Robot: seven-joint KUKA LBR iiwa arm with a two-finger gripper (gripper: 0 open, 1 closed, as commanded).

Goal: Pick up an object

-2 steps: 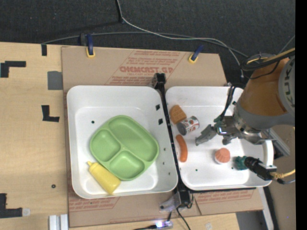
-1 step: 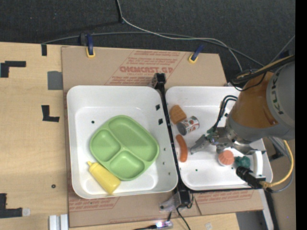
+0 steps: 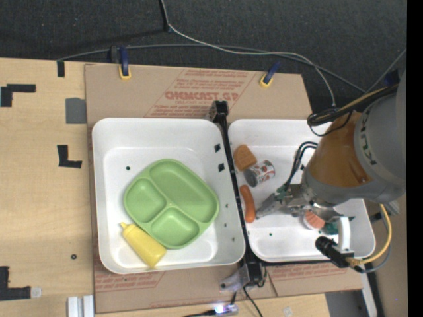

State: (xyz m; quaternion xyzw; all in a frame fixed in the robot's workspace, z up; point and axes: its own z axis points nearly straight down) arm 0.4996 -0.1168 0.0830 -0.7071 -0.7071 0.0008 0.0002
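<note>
The right bin [image 3: 284,246] holds a brown bread-like piece [image 3: 245,156], a small can with a red-and-white label [image 3: 262,172] and an orange sausage-shaped piece [image 3: 248,203] along its left wall. My gripper [image 3: 268,207] reaches in from the right, low over the bin floor. Its tip is just right of the orange piece and below the can. A small red and teal object [image 3: 316,220] lies partly hidden under the wrist. Nothing shows as held.
The left bin [image 3: 106,144] contains a green divided plate [image 3: 172,202] and a yellow squeeze bottle [image 3: 142,243] at its front left corner. A black divider [image 3: 228,170] runs between the bins. The arm's orange band [image 3: 337,157] covers the right bin's right side.
</note>
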